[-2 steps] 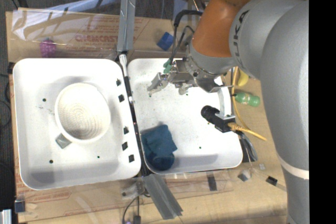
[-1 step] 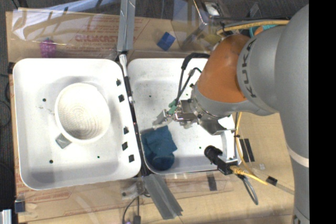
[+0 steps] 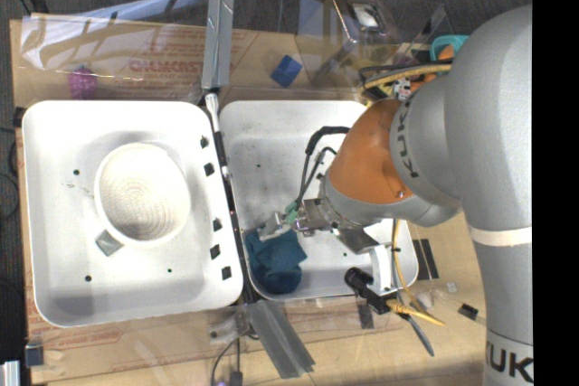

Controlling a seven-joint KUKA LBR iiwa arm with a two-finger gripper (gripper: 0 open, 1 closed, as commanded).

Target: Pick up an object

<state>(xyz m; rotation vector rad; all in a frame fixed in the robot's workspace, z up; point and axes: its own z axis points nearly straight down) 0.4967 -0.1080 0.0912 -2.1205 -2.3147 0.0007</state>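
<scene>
bench: two white bins
gripper: over blue cloth at 7 o'clock; spread or pinched, cannot tell
progress: nothing lifted yet

The bench is carrying two white bins side by side, with a blue cube sitting at twelve o'clock and a purple block at ten.

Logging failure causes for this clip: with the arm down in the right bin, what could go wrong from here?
The gripper sits at the upper edge of the blue cloth, so it may pinch only a fold and lose it on lifting. The cloth lies against the divider, which could block a finger. The arm's cable might snag.
</scene>
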